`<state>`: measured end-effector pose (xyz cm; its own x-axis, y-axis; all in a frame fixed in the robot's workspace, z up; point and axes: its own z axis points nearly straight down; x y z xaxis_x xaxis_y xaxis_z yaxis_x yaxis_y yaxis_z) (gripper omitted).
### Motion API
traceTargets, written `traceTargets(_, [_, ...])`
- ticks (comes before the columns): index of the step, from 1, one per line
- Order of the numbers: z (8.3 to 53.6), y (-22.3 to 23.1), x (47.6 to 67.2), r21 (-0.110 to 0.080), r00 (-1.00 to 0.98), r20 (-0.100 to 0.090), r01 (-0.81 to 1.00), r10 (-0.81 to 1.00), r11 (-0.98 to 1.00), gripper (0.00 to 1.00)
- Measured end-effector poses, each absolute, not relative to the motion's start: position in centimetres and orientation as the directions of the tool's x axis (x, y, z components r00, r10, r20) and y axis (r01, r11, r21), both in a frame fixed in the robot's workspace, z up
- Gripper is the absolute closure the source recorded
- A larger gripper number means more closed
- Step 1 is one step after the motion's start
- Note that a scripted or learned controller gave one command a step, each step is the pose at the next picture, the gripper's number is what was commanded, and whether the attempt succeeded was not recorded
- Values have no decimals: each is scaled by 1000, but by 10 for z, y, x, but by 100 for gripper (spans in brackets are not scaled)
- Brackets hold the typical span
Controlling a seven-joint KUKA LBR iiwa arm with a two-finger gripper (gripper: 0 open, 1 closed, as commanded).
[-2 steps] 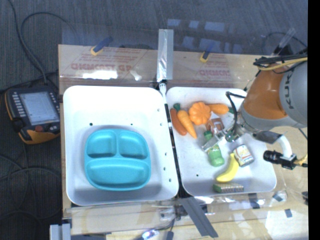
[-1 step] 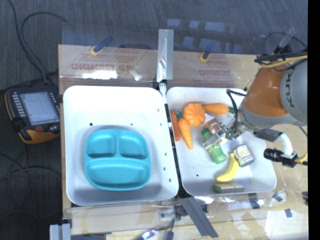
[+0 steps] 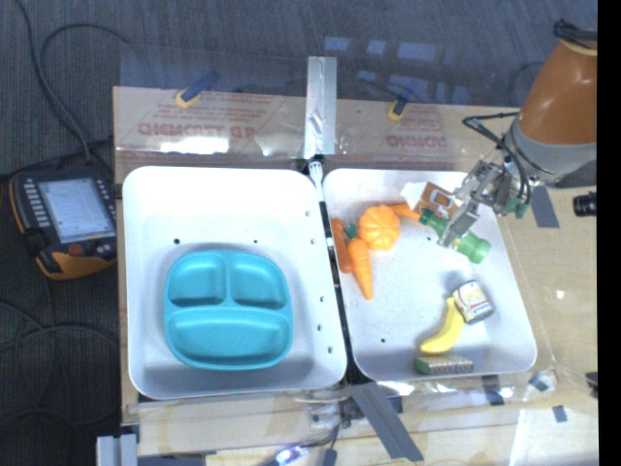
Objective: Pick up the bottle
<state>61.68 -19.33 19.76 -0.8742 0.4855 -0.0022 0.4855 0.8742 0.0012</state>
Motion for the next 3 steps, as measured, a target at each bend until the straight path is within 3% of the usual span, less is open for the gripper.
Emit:
traceTargets(1, [176,-221,652,3,-799,-2,601,601,799,100])
traceTargets(2, [177,-221,652,3,-799,-2,601,601,799,0])
traceTargets(3, [189,-222,642,3,-752,-2,659,659,752,0])
